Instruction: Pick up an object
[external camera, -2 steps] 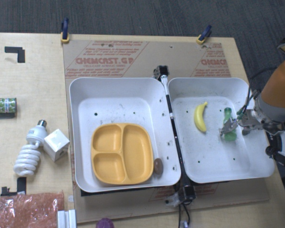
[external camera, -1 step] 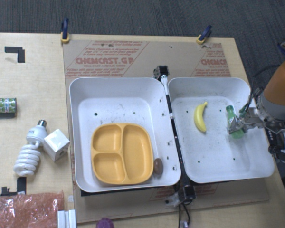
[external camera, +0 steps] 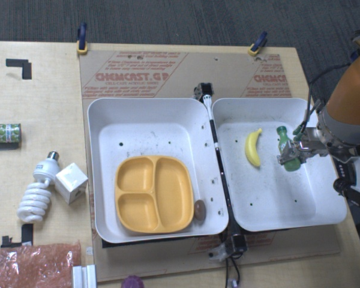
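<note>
- I am seeing the claw (external camera: 292, 153) sitting in the right bin (external camera: 270, 218), closing on the green bottle (external camera: 287, 149).
- The banana (external camera: 253, 148) is lying just left of it.

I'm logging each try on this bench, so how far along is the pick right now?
Done: the arm has reached into the right bin, and its gripper sits at the green bottle. In hand: the metal parts crowd the bottle, but whether it is clamped or lifted can't be told. Left: raising an object clear of the bin. The banana lies untouched beside it; the yellow tray sits in the left bin.
</note>
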You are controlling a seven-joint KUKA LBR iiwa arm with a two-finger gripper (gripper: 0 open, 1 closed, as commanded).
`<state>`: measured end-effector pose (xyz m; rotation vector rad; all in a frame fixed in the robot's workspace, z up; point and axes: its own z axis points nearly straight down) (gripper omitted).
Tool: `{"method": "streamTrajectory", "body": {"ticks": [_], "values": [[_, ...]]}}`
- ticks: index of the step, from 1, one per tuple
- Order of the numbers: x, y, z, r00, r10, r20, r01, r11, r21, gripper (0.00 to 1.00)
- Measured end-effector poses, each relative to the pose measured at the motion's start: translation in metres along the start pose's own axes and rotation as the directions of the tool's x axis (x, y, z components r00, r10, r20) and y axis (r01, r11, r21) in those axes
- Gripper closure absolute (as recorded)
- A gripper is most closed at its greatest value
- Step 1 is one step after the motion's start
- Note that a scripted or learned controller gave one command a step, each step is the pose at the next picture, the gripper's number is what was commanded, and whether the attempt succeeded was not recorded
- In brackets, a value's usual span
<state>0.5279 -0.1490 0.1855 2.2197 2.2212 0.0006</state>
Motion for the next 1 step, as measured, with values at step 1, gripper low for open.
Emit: {"method": "streamTrajectory", "body": {"ticks": [1], "values": [[0.0592,-0.0502,-0.0067,1.0,0.001,0.0,-0.001,1.0,0.002,1.0]]}}
